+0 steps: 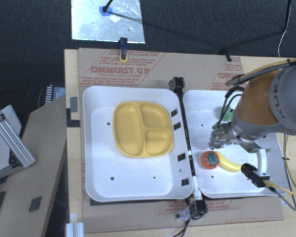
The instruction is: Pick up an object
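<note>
Orange round toy fruit (210, 160) and a yellow plastic banana (228, 165) are lying touching each other at the lower right of the frame, in the right shallow white bin (202, 107). Just above them, the grey arm's gripper (218, 138) is hovering low over the bin floor; whether it is spread or pressed together cannot be told. Nothing looks lifted yet, so the pick is still pending. Farther left, a yellow compartment plate (142, 129) is sitting in the left white bin (101, 177).
</note>
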Motion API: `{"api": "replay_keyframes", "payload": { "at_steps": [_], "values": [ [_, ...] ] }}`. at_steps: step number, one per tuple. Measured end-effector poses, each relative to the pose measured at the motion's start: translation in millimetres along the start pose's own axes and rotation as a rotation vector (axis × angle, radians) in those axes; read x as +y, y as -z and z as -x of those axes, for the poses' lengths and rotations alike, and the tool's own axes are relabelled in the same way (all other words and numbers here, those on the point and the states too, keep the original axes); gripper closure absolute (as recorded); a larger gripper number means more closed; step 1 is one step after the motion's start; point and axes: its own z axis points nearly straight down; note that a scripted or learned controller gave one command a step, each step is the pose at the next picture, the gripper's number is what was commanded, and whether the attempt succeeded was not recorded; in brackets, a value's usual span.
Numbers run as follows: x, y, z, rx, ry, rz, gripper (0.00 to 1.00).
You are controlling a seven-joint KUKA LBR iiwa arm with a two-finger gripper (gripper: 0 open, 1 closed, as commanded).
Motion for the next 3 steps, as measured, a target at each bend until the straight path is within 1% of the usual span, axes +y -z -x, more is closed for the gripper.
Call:
{"api": "replay_keyframes", "payload": {
  "at_steps": [1,2,3],
  "values": [
    [-4,46,-5,0.000,0.004,0.003,1.00],
    [1,105,4,-0.002,0.003,0.006,1.00],
    [3,141,5,-0.001,0.004,0.004,1.00]
  ]
}}
